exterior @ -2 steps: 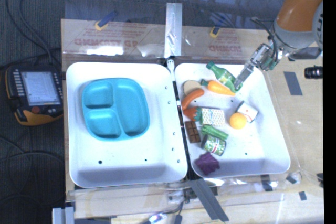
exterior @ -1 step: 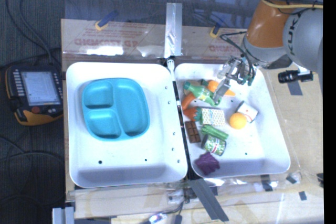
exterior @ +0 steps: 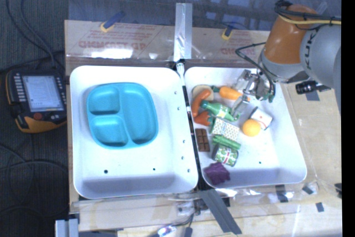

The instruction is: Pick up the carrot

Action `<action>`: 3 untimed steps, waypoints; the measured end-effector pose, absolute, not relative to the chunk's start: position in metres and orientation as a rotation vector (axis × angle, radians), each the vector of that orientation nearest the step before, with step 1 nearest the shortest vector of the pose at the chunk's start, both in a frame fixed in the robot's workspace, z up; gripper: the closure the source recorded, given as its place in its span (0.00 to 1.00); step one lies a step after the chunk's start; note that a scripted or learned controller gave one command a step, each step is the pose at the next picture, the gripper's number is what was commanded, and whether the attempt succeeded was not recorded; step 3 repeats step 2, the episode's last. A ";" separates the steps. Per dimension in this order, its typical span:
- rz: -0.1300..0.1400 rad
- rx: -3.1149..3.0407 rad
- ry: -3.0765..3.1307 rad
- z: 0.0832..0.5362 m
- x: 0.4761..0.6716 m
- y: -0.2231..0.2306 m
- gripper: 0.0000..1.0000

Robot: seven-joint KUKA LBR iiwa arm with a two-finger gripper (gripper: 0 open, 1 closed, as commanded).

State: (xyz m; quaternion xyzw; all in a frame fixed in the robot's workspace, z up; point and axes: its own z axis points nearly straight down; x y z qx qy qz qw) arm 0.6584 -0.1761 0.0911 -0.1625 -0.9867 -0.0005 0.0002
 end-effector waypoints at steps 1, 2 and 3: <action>-0.009 -0.515 -3.096 0.098 0.659 -0.175 1.00; -0.002 -0.434 -3.117 0.252 0.638 -0.153 1.00; -0.002 -0.434 -3.117 0.252 0.638 -0.153 1.00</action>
